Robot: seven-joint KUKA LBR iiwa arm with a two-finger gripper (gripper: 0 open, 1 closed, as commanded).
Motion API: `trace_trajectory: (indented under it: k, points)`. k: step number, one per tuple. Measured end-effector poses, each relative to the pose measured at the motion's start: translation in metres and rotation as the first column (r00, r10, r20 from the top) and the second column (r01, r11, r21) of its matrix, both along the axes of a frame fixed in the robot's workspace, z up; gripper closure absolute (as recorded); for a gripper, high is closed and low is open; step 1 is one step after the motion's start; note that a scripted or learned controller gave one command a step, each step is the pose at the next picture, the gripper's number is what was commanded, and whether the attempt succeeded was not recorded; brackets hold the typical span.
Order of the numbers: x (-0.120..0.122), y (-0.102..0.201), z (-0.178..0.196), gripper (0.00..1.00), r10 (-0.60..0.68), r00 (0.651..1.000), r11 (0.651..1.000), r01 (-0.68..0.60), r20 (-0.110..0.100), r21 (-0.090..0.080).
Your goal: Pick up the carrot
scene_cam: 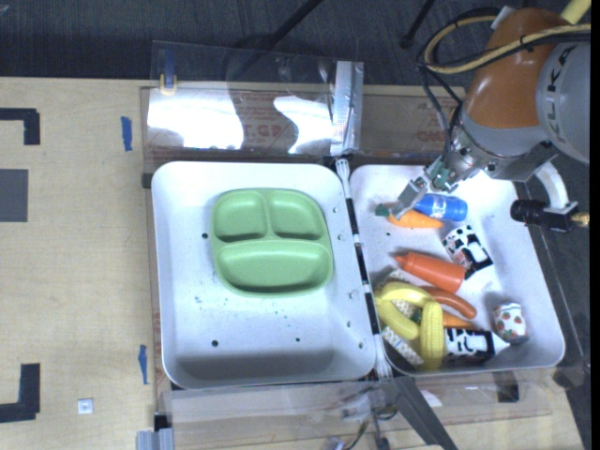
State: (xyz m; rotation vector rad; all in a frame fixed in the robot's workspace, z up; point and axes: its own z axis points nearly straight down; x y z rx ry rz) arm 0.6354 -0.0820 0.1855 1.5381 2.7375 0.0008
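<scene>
**Claw poised at the small carrot, grasp not yet made**

Nearest the camera in the right-hand shallow white bin (530, 261), a yellow plastic corn cob (430, 331) lies in a heap of toy food. Just beyond it lies a thick orange carrot-shaped piece (433, 269). Further back, near the bin's far left corner, is the small orange carrot with a green top (415, 219). It touches a blue bottle (442, 206) on its right.

The two-finger gripper (413, 197) hangs directly over this small carrot, so I judge the approach to be in hand. The next move calls for a short descent and a firm close across the carrot's body, clear of the bottle.

Whether the claw is spread or pressed together I cannot tell, as its tip is small and partly blurred. Nothing is visibly pinched in it. The arm's upper part is cut off at the frame edge.
</scene>
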Motion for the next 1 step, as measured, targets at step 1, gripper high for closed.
trace_trajectory:
  k: [1]
  points:
    - [-0.0007, -0.0448, -0.0171, 0.0, -0.305, 0.952, 0.952, 0.305, 0.001, 0.0]
